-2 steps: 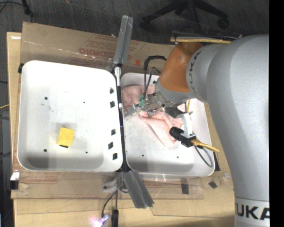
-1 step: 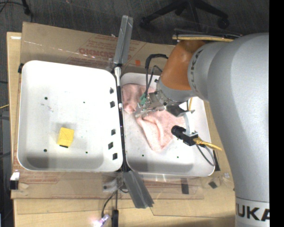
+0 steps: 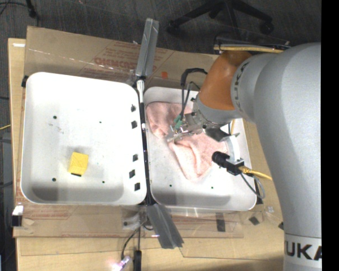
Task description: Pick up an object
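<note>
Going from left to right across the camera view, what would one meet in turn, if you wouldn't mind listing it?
Left bin → yellow block → divider between the bins → pink cloth in the right bin → grey arm.

Floor (image 3: 73, 4): dark grey carpet with cables trailing across it. A black office chair base (image 3: 226, 7) stands at the top. The desk (image 3: 17, 83) is light wood, covered with cardboard sheeting (image 3: 101, 52).
</note>
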Available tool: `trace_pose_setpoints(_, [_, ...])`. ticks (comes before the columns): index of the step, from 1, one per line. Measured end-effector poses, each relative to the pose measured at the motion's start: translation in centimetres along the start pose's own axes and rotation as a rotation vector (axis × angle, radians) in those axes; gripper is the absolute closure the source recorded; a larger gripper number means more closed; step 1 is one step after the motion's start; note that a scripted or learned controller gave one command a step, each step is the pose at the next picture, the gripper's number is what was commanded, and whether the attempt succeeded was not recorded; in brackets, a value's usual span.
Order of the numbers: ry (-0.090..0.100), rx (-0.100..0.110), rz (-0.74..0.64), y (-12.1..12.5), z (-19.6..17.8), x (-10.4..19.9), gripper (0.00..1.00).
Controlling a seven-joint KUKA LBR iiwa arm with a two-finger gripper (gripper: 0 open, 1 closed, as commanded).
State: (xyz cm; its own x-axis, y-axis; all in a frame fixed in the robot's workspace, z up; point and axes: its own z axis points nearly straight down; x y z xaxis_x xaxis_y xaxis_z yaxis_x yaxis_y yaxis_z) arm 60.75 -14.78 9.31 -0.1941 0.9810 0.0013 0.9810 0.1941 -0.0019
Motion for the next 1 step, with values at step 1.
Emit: trace_pose_setpoints(1, [0.000,-0.001,0.140,-4.29,0.02,-0.40,1.00])
